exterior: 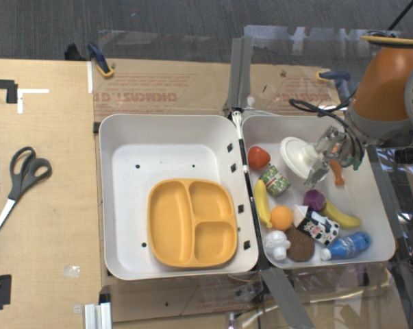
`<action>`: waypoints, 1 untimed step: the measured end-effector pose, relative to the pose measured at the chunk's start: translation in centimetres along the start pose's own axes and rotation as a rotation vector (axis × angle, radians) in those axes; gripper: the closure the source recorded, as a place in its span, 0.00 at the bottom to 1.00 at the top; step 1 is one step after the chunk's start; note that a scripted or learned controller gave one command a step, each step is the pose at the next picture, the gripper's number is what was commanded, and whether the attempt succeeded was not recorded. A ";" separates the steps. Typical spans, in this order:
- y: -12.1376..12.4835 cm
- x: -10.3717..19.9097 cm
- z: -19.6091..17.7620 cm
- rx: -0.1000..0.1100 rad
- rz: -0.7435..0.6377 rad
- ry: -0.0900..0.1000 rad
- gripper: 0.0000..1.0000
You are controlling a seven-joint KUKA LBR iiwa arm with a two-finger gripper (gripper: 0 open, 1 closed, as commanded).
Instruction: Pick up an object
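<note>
With the gripper (324, 164) over the right bin (377, 204) beside the white cup (298, 156) — jaw state indeterminable — centre on one object before descending.

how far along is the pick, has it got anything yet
Early stage, it seems. Done: the arm has reached over the right bin, with the gripper low beside the white cup. In hand: nothing visibly between its fingers. Left: closing on an object and lifting it out. The banana, orange and blue bottle lie in the bin, and the yellow tray sits in the left bin.
</note>
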State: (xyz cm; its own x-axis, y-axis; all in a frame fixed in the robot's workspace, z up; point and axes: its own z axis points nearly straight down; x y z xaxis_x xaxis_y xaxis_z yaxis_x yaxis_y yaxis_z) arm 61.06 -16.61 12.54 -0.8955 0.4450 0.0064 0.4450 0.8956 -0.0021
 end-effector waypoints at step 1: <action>4.8 1.5 2.1 0.003 0.133 -0.008 1.00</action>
State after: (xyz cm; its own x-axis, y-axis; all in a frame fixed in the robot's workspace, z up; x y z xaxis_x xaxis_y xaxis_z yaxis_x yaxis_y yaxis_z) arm 61.85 -11.63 10.44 -0.8284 0.5601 -0.0025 0.5601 0.8284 -0.0054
